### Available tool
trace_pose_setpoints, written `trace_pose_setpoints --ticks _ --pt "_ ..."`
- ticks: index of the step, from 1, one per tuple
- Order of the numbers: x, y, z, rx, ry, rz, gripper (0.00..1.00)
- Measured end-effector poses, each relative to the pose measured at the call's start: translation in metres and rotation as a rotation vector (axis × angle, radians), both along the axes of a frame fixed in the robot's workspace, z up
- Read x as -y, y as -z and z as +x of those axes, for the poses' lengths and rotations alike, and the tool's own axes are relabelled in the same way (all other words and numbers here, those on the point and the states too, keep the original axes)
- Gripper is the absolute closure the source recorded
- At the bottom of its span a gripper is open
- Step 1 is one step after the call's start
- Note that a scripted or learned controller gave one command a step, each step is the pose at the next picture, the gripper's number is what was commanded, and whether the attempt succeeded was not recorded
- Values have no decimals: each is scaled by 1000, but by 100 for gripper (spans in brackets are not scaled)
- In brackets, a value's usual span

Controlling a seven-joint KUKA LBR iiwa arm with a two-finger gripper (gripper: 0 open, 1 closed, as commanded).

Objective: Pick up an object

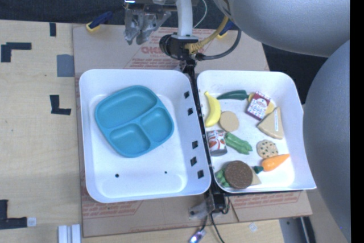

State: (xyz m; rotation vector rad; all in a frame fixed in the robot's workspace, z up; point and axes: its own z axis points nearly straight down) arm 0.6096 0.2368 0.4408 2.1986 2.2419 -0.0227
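Objects for picking — all small toy foods — lie in the right bin (293, 101). Along its left wall: a yellow banana (211, 109), curved, upright in the view, with a tan round cracker (230, 121) just beside its lower end. Below these a small can (216, 142) with a red-and-white label, and a green pea pod (238, 143) touching or nearly touching it on the right. At the far edge of the bin a dark green pepper (232, 95) lies crosswise. To its right a red-and-white box (258, 105), tilted, and below that a pale cheese wedge (272, 124). A speckled cookie (266, 148) sits under the wedge, and an orange carrot (275, 162) just below the cookie. Near the front edge, a burger (238, 174) with a dark patty on top, with something green at its left side.

Left bin (91, 122) holds one item — a blue divided plate (133, 120), three compartments, lying flat toward the far left part of the bin.

Both bins rest on a cardboard sheet (102, 45) on the wooden surface (34, 139).

The hand (140, 28) hangs above the cardboard beyond the left bin's far edge, apart from every object. Nothing is seen between its fingers; whether they are spread or together I cannot tell.
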Motion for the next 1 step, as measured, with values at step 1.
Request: trace_pose_setpoints --ticks 1 --pt "-1 -10 0 -1 -2 -1 100"
